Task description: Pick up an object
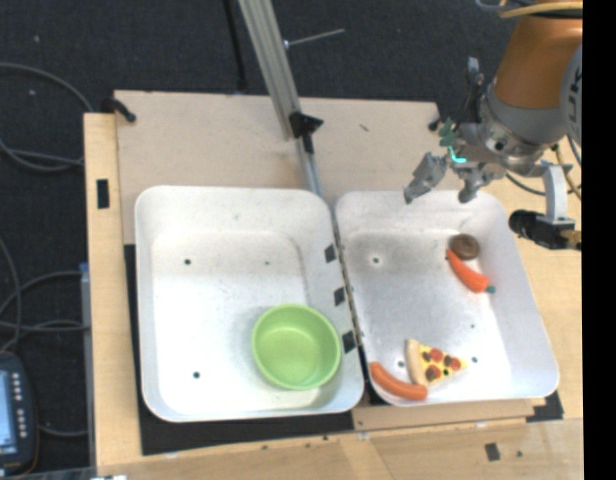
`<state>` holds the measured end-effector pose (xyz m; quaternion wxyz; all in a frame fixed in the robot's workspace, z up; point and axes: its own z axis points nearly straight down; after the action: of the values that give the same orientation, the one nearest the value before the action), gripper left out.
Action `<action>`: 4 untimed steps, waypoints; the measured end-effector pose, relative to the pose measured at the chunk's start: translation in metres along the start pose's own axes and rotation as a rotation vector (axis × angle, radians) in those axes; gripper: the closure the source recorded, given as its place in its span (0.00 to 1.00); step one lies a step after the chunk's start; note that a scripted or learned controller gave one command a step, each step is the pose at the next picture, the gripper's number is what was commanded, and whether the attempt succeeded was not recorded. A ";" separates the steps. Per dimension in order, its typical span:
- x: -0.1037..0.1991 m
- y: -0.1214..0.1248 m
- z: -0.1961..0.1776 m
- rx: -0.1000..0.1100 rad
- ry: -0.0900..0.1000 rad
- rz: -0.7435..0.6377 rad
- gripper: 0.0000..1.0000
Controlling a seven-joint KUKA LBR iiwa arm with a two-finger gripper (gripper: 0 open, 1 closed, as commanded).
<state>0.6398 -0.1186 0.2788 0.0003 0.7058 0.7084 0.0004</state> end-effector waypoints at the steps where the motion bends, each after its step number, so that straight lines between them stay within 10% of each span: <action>1: -0.011 -0.004 0.058 0.006 -0.003 0.005 0.00; 3: -0.009 -0.014 0.173 0.006 -0.002 0.005 0.00; 4: -0.009 -0.011 0.158 -0.003 0.000 0.009 1.00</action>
<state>0.6288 -0.1279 0.1211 0.0013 0.7088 0.7054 0.0013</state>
